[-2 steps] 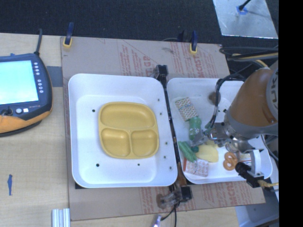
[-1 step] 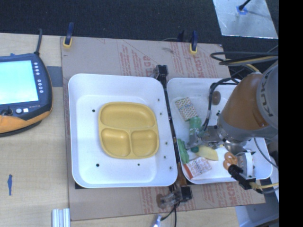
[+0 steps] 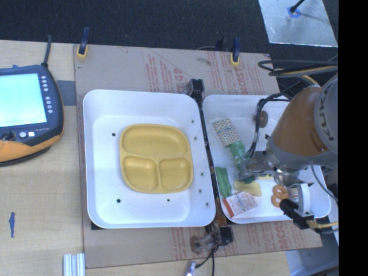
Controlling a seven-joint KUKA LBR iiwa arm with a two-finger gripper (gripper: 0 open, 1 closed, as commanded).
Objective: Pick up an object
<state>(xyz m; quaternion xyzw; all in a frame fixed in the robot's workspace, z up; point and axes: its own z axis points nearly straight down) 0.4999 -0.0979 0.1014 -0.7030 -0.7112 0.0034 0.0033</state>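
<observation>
Arm [image 3: 302,125]: you see it reach in from the right, its orange band hanging over the right bin.
Gripper [image 3: 248,168]: it sits low in the right bin among the clutter; you cannot tell from this view how it stands, nor whether it has anything.
Right bin [image 3: 230,102]: white and shallow; you find the loose objects here, gathered toward its left and near side.
Patterned packet [image 3: 226,131]: lies toward the far left of the right bin, apart from the gripper.
Green object [image 3: 223,181]: lies along the bin's left wall, near the gripper.
Yellow piece [image 3: 250,187]: just beside the gripper, on its near side.
Red and white packet [image 3: 241,202]: at the near edge of the right bin.
Left bin [image 3: 103,211]: holds a yellow divided tray [image 3: 155,157] at its middle.
Table [image 3: 40,211]: you also see a handheld control pendant [image 3: 26,111] at its left edge.
</observation>
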